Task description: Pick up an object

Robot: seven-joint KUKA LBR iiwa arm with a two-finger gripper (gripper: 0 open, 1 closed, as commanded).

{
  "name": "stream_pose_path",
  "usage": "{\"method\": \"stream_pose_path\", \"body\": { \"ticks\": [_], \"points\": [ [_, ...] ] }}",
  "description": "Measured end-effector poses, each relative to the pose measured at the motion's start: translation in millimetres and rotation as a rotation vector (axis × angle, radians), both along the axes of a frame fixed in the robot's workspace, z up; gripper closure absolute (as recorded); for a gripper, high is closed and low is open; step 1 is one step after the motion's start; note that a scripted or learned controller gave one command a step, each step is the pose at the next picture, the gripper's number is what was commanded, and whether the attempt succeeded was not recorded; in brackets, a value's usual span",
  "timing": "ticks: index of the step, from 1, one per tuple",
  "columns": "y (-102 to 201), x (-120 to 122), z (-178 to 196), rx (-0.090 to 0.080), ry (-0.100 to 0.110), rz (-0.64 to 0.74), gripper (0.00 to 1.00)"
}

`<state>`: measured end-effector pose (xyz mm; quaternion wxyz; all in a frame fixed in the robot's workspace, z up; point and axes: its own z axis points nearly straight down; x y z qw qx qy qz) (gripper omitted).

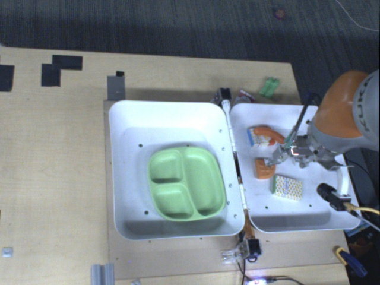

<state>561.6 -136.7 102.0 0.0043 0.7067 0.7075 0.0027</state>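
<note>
- No brand, label or writing reading clearly anywhere: small box (288, 187) showing a fine dotted pattern of pale yellow and blue, too small to read; packet (259, 136) showing a blue-and-white face, text too blurred to make out.
- Lying in the right bin (285, 218): orange piece (264, 168) near the middle, box just beside it toward the near right, packet farther back with an orange object (272, 135) touching it.
- Hanging over the right bin from the right: gripper (278, 158), just above and beside the orange piece; contact impossible to confirm.
- Whether the gripper is apart, together or clamped on anything: impossible to tell, the metal parts blurring together.
- Nothing visibly lifted; all pieces resting on the bin floor.
- Sitting in the left bin (124, 135): green tray (187, 183) with three compartments, slightly tilted, well apart from the gripper.
- Crowding the gripper: arm (341, 114) with its orange band covering the right bin's far right corner; a thin dark rod (300, 120) slanting down toward the gripper.
- Lying behind the bins on the bench (53, 177): a green item (269, 87); dark shapes marking the bench's far left.
- Clamping the bins' shared edge at the near side: a clip (246, 248) with wires.
</note>
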Motion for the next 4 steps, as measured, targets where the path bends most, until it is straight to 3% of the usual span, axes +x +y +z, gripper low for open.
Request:
{"method": "stream_pose_path", "body": {
  "ticks": [1,2,3,4],
  "points": [
    [50,-23,-11,-0.001,-0.01,0.0,0.0],
    [52,-20,2,0.003,-0.017,0.003,1.0],
    [52,-20,2,0.003,-0.017,0.003,0.0],
    [54,-44,-11,0.0,-0.015,0.0,0.0]
  ]
}}
